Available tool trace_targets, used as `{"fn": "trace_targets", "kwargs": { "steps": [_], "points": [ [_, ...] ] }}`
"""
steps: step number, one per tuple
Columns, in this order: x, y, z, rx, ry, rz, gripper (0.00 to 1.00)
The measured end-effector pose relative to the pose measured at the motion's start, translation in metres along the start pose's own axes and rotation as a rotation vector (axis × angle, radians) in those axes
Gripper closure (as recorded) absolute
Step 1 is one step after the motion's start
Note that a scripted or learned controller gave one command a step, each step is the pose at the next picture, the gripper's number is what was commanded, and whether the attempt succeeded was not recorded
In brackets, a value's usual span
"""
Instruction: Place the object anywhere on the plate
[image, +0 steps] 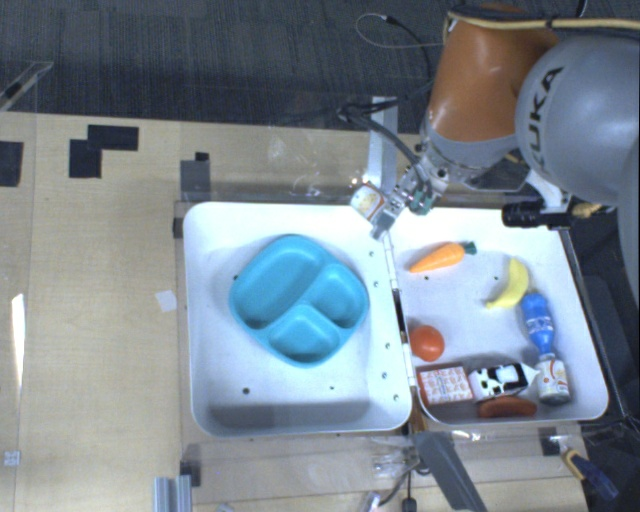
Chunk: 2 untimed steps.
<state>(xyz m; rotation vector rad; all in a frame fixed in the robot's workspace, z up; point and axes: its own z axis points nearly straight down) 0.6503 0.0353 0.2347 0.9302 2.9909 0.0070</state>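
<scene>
The arm (520, 90) hung above the bins' far edge; the blue plate (300, 298) lay in the left bin (215, 390). The fingers (392, 208) pinched a small pale object (367, 201) over the divider.

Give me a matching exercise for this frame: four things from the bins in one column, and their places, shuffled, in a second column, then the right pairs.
Things:
1. blue plate
2. carrot
3. banana
4. blue bottle

Places:
A. near the right bin's far edge, by the divider
B. middle of the left bin
C. right bin, just nearer the camera than the banana
D. right bin, to the right of the carrot

Pairs: 1-B, 2-A, 3-D, 4-C
</scene>
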Motion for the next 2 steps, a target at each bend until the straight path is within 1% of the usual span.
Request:
{"fn": "trace_targets", "kwargs": {
  "steps": [1, 2],
  "points": [
    [0.0424, 0.0345, 0.0483, 0.001, 0.003, -0.309, 1.0],
    [0.0421, 0.0344, 0.048, 0.0, 0.003, -0.308, 0.0]
  ]
}}
